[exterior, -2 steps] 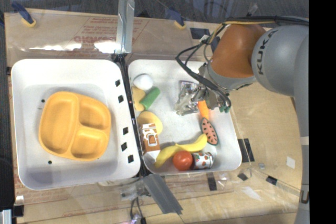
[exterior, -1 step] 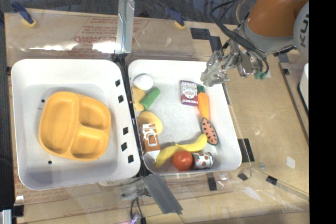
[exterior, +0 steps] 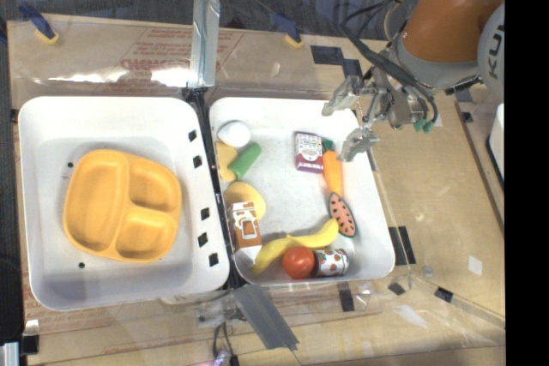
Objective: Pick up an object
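Note:
My gripper [exterior: 348, 121] hangs open over the right bin's [exterior: 377, 210] far right corner, with nothing between its fingers. Just below its nearer fingertip lies an orange carrot [exterior: 333, 172]. To the left of the carrot stands a maroon box [exterior: 307, 151]. A white egg [exterior: 233, 133], a green cylinder [exterior: 247, 160] and a yellow lemon [exterior: 244, 195] sit along the bin's left side. Toward the front are a small orange carton [exterior: 245, 225], a banana [exterior: 302, 239], a red tomato [exterior: 298, 261], a can [exterior: 334, 262] and a watermelon slice [exterior: 341, 215].
The left bin [exterior: 34, 184] holds a yellow divided plate [exterior: 123, 204]. A grey metal strip [exterior: 204, 39] stands behind the divide between the bins. The arm's orange band [exterior: 450, 9] and cables loom over the bench's right rear.

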